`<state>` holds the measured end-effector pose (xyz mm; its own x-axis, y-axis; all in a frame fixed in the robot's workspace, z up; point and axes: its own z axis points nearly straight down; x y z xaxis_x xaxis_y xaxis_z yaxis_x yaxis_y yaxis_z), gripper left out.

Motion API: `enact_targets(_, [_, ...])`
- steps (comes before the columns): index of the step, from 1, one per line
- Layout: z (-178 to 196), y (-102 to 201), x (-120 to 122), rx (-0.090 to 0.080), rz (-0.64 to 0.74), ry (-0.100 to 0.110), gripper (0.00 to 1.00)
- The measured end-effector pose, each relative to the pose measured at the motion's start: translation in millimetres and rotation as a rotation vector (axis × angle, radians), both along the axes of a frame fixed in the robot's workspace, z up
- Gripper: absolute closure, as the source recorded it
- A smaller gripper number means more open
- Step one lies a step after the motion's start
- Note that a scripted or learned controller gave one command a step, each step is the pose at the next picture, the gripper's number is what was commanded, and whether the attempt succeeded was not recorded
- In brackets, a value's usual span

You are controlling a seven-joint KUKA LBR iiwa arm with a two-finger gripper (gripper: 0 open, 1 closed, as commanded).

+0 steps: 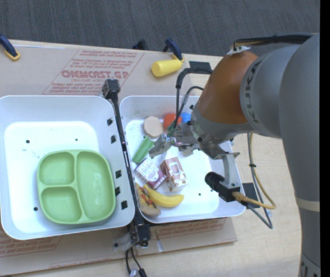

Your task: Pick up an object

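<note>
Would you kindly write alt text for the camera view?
A grey arm reaches from the right, its hand low over the right bin among a banana, packets and a green tube. The left bin holds a green divided plate.

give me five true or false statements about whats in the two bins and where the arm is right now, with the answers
1. The green divided tray lies in the left bin. True.
2. The banana lies in the left bin. False: it lies in the right bin, near that bin's front edge.
3. The arm's pincer is over the right bin. True.
4. The yellow object sits inside the right bin. False: it rests on the cardboard behind the bins.
5. The green divided tray is full of food. False: its three compartments hold nothing.
</note>
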<state>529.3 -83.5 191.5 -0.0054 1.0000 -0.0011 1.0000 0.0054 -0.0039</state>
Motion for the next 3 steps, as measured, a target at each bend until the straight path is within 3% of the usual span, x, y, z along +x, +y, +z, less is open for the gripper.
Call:
enact_targets(1, [-87.0, -22.5, 9.5, 0.0, 0.002, -0.002, 0.0])
enact_targets(2, [-96.0, -26.5, -49.0, 0.001, 0.002, -0.013, 0.0])
enact_targets(3, [-85.5, -25.1, -47.6, 0.004, 0.01, -0.012, 1.0])
